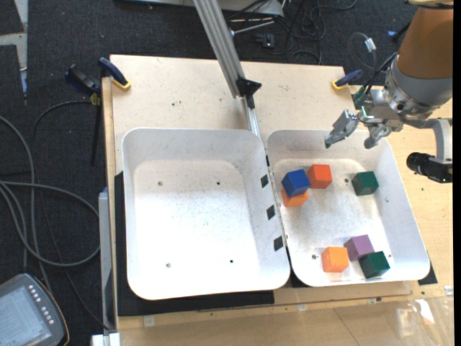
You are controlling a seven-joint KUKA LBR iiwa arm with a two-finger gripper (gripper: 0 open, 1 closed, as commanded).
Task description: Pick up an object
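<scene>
— Seven blocks, all in the right bin [403, 222]: a blue one [295, 182] resting on an orange one [294, 197], another orange [320, 175], a green [365, 183], then orange [335, 259], purple [359, 246] and dark green [374, 264] bunched at the lower right.

— And the gripper [354, 133]?

— Above the bin's upper edge, fingers spread wide, nothing between them.

A pale wooden bench [216, 92] is set on dark carpeted floor [50, 20]. Black cables [43, 186] are strewn across the floor at left and top.
</scene>
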